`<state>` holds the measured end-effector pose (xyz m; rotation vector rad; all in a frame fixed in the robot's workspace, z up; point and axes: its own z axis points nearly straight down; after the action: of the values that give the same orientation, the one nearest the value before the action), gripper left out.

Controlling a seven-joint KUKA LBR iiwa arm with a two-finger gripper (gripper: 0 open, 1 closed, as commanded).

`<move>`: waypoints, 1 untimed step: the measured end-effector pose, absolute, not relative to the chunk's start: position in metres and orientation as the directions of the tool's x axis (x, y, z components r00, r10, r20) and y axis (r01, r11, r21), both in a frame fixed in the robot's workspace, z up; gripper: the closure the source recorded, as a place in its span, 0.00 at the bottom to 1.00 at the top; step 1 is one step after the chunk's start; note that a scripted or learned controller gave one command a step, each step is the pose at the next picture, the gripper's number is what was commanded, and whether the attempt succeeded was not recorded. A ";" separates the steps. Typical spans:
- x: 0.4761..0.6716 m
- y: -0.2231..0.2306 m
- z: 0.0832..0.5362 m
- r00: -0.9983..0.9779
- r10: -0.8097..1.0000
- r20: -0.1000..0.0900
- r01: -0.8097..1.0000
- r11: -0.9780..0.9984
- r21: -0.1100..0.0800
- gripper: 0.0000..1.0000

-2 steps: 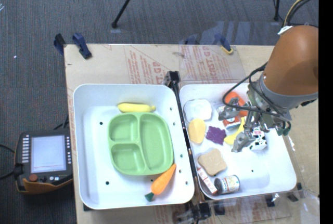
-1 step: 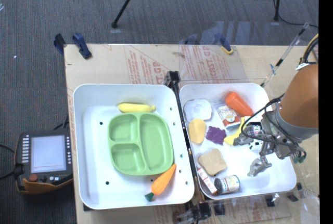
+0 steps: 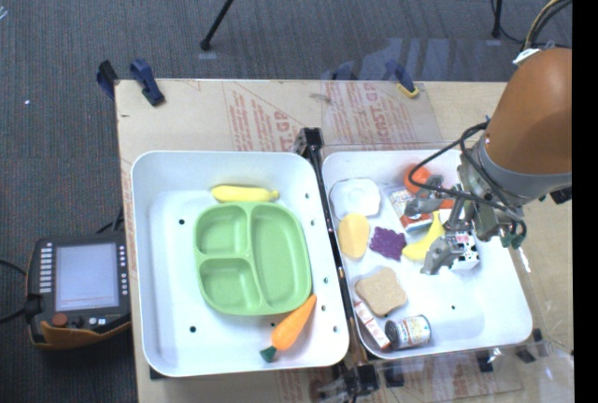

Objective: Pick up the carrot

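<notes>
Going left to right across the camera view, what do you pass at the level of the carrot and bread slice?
Handheld control pendant on the floor → green divided plate → carrot against the plate's lower right corner → bread slice in the right bin → end effector.

Bench (image 3: 271, 111): brown board top with red printed lettering, standing on dark carpet. Two shallow white bins sit directly on it, side by side and touching: left bin (image 3: 149, 280), right bin (image 3: 505, 312). Blue clamp (image 3: 147, 81) grips the bench's far left edge; a yellow clamp (image 3: 407, 90) grips the far edge.
</notes>
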<state>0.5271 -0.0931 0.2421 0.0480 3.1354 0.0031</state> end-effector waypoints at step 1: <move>0.503 -0.145 0.161 -0.991 -0.135 0.005 -0.135 0.991 0.004 0.00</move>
<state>0.5026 -0.1445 0.1609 -0.2126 3.1397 0.0052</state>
